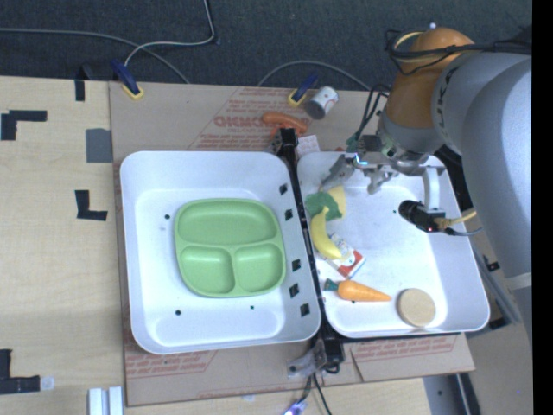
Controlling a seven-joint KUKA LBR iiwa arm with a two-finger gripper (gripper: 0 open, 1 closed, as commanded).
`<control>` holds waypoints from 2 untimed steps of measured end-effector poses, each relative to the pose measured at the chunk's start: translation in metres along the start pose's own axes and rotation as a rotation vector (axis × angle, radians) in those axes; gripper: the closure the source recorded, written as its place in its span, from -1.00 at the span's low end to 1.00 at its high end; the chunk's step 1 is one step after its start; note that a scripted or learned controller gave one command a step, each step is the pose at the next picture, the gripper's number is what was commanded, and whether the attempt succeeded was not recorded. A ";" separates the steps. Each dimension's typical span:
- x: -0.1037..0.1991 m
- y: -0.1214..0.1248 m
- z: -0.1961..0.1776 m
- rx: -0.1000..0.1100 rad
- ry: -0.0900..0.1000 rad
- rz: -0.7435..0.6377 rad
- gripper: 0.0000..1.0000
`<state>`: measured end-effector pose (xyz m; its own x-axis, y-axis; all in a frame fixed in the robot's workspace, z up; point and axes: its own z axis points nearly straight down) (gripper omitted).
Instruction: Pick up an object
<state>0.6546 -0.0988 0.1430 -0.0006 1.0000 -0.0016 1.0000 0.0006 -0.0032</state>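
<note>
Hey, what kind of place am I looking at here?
Probably a robotics lab's picking bench. A robot arm reaches over two white bins on a cardboard-covered wooden table, toy food such as a banana and carrot lies in one, and cables trail behind.

I could read nothing for certain: red printing on the cardboard sheet (238, 121) beneath my bins was too blurred.

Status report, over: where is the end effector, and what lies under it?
End effector above right bin, far end. Banana, carrot, round wooden disc lie loose in the bin, none gripped. Green plate in left bin.
</note>
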 end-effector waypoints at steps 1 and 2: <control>0.002 0.005 0.057 -0.005 0.000 -0.001 -1.00; 0.002 0.007 0.044 -0.012 0.000 -0.003 1.00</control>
<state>0.6615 -0.0967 0.0989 -0.0039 1.0000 -0.0021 1.0000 0.0039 0.0087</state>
